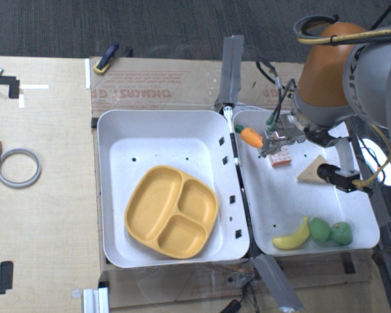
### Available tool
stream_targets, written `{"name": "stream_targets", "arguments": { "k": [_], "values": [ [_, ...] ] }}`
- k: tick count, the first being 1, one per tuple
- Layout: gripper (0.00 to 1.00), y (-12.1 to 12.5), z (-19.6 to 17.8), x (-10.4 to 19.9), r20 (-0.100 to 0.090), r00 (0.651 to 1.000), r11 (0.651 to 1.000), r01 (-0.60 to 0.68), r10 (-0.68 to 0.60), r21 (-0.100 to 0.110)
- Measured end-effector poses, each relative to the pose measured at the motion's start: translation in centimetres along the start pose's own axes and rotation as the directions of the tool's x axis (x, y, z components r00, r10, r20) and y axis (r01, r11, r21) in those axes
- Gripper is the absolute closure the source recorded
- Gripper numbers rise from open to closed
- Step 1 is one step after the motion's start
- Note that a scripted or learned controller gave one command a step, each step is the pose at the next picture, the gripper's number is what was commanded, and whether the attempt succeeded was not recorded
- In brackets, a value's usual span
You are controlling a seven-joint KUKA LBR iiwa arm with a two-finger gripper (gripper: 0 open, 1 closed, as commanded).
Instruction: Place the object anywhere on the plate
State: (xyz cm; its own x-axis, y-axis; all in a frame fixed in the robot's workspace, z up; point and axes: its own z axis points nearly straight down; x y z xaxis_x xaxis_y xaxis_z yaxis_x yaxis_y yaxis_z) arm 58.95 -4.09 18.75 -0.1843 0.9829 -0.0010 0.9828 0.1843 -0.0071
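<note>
A yellow plate (pixel 172 210) with three compartments lies in the left bin (pixel 117 142), with nothing on it. My gripper (pixel 275 140) hangs low over the far left part of the right bin (pixel 362 204). Just to its left lies a small orange carrot (pixel 251 137). A small red-and-white block (pixel 281 160) sits right under and in front of the gripper. I cannot see anything held in the gripper.
A tan wedge (pixel 311 171) lies right of the block, next to a black part of the arm. A yellow banana (pixel 293 237) and two green fruits (pixel 330 232) rest along the right bin's near edge. A tape roll (pixel 16 167) lies on the bench at left.
</note>
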Motion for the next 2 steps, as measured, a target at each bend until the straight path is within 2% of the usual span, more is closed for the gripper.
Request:
{"name": "stream_targets", "arguments": {
  "k": [1, 2],
  "values": [
    [1.00, 3.37, 0.08, 8.45, 0.000, 1.000, 1.000, 0.015, -0.015, 0.003],
    [0.00, 3.42, 0.01, 8.40, 0.001, 1.000, 1.000, 0.016, -0.016, 0.001]
  ]
}}
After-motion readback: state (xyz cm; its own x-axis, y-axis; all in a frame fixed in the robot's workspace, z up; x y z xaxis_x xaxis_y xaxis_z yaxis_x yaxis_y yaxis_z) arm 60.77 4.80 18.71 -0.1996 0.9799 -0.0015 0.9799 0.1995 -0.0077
